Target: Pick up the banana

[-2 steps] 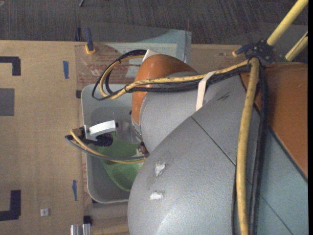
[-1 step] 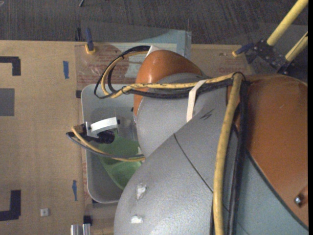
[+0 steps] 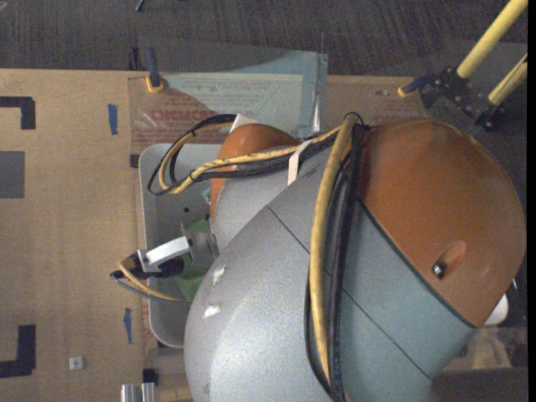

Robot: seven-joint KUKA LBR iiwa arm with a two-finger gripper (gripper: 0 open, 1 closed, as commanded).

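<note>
Camera view: end effector (image 3: 194, 249) sits low inside the bin (image 3: 155, 174), largely masked by the arm (image 3: 276, 308); whether it is spread or pressed together cannot be told. Green item (image 3: 188, 286) lies just beside it in the same bin. Banana location cannot be confirmed: the arm covers most of the bin on the bench (image 3: 67, 224). Assessment: a banana is light, curved, soft-skinned and easily bruised. Recommended hold: across the mid-body on its narrow axis, moderate force, clear of the tapering ends.
</note>
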